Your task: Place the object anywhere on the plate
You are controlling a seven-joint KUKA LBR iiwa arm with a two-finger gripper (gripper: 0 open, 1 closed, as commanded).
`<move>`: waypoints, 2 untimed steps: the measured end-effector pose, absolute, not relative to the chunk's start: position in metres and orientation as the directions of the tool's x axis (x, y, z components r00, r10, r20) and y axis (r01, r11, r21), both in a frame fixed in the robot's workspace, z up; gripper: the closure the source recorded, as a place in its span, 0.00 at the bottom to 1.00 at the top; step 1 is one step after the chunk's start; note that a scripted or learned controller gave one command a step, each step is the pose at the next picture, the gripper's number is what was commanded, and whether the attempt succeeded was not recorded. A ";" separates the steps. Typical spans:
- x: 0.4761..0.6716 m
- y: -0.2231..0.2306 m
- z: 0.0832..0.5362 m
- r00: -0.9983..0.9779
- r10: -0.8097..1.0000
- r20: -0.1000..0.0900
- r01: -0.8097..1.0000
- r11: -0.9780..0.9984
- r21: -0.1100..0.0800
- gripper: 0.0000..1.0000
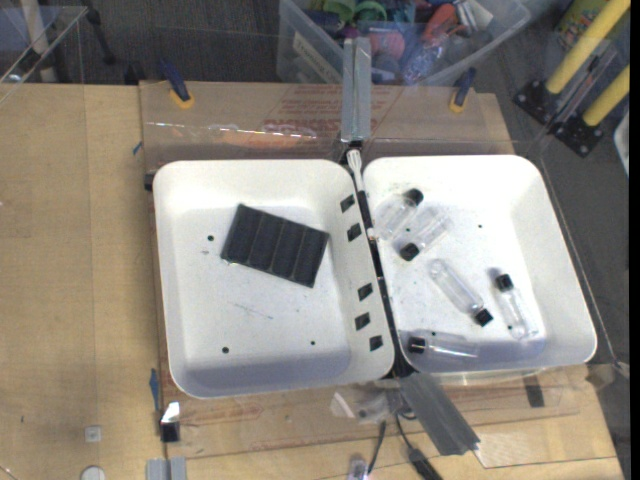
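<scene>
From my remote seat I see the dark ridged plate [275,244] lying flat and slightly askew in the left bin [180,298]. Every candidate object is a clear vial with a black cap (five, as far as I can count), and all sit right of the plate in the right bin [560,258]. The nearest vial [420,238] lies across the divider, the farthest vial [510,303] well apart; how the claw stands I cannot tell.
</scene>
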State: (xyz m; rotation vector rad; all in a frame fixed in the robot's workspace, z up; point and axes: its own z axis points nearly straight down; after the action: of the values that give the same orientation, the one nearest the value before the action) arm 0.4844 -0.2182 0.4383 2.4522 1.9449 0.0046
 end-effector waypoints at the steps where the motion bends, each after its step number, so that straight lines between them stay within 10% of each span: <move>1: 0.485 -0.219 0.449 0.229 0.973 -0.006 0.973 -0.229 0.014 1.00; 2: 0.485 -0.219 0.449 0.229 0.973 -0.007 0.973 -0.229 0.014 0.00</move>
State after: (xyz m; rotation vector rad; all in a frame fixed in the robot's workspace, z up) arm 0.4850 -0.2195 0.4487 2.4506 1.9414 0.0056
